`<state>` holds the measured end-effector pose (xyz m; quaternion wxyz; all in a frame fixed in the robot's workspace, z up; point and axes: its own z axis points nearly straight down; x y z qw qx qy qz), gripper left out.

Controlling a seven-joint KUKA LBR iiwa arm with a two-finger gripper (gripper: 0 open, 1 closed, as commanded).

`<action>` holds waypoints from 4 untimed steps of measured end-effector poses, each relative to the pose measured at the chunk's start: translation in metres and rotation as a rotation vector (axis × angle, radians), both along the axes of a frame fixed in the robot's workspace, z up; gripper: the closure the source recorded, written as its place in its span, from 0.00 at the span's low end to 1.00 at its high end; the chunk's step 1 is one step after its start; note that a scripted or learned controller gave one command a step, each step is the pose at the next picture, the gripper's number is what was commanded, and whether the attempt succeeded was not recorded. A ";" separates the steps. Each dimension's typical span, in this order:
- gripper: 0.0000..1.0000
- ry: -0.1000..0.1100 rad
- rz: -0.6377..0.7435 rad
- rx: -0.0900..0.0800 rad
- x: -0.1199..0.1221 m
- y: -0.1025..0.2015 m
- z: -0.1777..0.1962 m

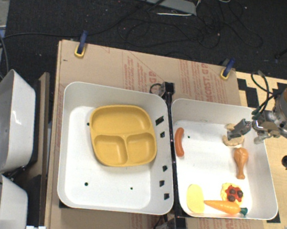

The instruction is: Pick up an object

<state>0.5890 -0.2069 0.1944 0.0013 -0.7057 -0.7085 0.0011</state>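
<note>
Nearest the camera, along the right bin's (269, 171) near wall, lie one toy carrot (223, 206), one pale yellow oval piece (195, 197) touching its blunt end, and one small yellow slice with red topping (233, 192) just behind the carrot. Further back sit one chicken drumstick (241, 161) and one sausage (180, 142), the sausage close to the divider between the bins. One small tan piece (231, 141) lies by the far wall, directly beneath the gripper (245, 128), whose fingers I cannot read as spread or closed from this angle (they blur into the pale piece below).

All six look like light, rigid plastic play food, smooth and likely slippery. The tan piece seems the target by position; being low and flat, it probably wants a pinch across its narrow width, low on the edges. The drumstick would offer an easier hold at its thin shaft.

One yellow divided plate (123, 135) rests alone in the left bin (70, 143), well apart from the arm.
</note>
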 end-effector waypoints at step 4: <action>1.00 -0.009 0.000 -0.002 0.003 0.010 -0.033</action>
